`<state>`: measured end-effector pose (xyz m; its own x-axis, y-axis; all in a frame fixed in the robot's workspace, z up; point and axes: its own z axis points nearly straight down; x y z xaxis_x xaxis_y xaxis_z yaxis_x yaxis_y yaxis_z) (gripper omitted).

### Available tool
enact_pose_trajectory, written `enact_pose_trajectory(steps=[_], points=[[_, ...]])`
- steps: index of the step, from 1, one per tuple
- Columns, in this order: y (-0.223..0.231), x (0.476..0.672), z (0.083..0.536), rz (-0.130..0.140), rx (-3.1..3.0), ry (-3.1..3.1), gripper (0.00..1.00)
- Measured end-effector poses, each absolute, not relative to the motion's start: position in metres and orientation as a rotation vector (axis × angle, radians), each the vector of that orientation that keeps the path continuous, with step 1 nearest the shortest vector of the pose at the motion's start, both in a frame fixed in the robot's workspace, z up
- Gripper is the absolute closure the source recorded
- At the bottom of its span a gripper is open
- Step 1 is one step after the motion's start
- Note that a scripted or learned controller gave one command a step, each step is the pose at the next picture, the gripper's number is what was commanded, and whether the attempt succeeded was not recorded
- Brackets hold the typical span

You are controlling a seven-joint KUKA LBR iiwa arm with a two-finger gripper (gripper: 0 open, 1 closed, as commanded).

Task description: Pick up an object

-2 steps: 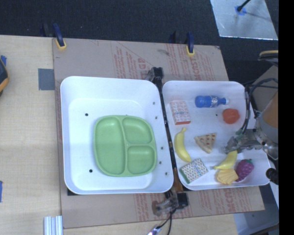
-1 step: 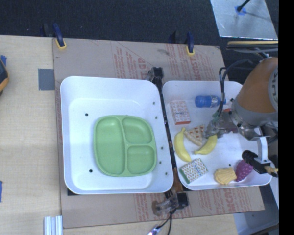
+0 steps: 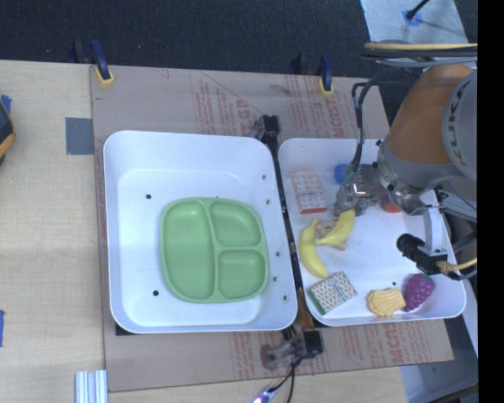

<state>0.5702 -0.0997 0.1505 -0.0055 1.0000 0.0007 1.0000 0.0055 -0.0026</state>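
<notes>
Gripper (image 3: 350,201) sits right above the banana (image 3: 328,240), pinch state unclear; the curved peel may slip or roll out.

Red print on cardboard sheet (image 3: 235,99) under bins, too blurred to read; no other legible text.

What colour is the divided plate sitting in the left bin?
Pale green, seen plainly in the camera view: the divided plate.
</notes>
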Motion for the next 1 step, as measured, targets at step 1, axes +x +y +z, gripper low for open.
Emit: enact_pose_trajectory(steps=[1], points=[[-0.0456, 0.6566, 0.1924, 0.003, -2.214, -2.227, 1.00]])
